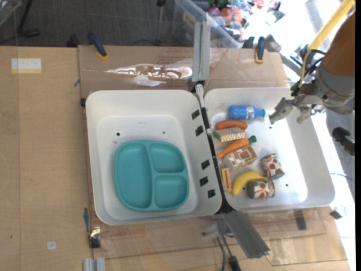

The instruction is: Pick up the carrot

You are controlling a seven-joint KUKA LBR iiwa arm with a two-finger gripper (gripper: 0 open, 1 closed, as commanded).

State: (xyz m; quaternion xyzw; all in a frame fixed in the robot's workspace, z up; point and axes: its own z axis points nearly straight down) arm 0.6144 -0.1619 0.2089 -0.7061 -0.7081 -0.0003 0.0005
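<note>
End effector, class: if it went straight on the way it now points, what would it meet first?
The end effector points left and down over the right bin. The blue bottle looks first in that line, with the carrot lying lower; depth is unclear from this slanted view.

A teal divided plate (151,175) lies in the left bin (101,112), near its front. In the right bin (316,174), a blue bottle (246,112) lies on its side near the back, with a red sausage (231,125) just in front of it. Further forward sit a small printed box (241,157), a banana (247,180) and two red-and-white cans (271,165) (262,189). The wooden bench (39,151) carries both bins, and a clear tub of bright toys (225,4) stands behind.
</note>
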